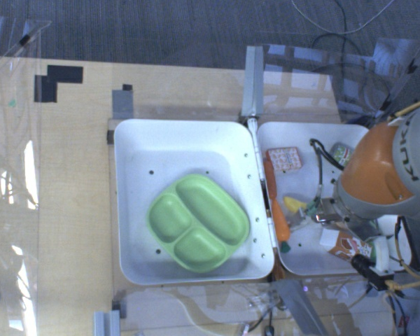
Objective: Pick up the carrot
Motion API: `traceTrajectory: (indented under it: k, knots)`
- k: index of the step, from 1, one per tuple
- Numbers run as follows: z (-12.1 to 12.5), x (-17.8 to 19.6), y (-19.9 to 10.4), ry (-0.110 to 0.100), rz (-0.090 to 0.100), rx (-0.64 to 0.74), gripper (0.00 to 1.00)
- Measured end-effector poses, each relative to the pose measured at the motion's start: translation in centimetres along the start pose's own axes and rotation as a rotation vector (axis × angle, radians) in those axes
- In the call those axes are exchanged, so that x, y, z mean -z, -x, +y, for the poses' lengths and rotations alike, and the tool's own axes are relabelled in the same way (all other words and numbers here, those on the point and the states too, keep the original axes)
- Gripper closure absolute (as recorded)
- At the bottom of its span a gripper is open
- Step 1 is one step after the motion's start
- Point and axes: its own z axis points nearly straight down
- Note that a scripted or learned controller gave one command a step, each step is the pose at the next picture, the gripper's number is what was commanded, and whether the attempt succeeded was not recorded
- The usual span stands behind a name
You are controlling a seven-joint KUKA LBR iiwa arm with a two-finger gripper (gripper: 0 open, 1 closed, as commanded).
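Camera view: two shallow white plastic bins on a pale wood bench. Left bin (pixel 129 187) has smooth glossy walls and rounded corners, and holds a matte green divided plate (pixel 198 221), rounded-rectangle shape with three compartments, lying flat near the bin's middle.

Right bin (pixel 304 261) holds clutter. The carrot (pixel 276 201) is a long thin orange taper lying along the bin's left wall, running far to near, with a small green tip at its near end. Just right of its far end sits a small flat card (pixel 285 159) with a pink grid print. Near the carrot's middle is a yellow crumpled piece (pixel 295 204), shape hard to make out. A brown-and-white printed packet (pixel 344 244) lies at the near right, partly covered.

The arm's glossy orange band (pixel 372 170) and grey shell come in from the right and hide much of the bin's right half. The gripper (pixel 320 214) is low beside the yellow piece, metallic and blurred; can't tell the finger spread. Carrot lies apart from it, not held.
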Motion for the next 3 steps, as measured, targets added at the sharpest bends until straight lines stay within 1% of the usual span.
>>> traceTrajectory:
  k: [1,2,3]
  knots:
    - [0.5,0.1,0.4,0.012,-0.006,0.338,0.0]
    - [0.4,0.1,0.6,0.014,-0.005,0.643,0.0]
    - [-0.1,15.4,1.8,-0.003,0.015,0.962,0.0]
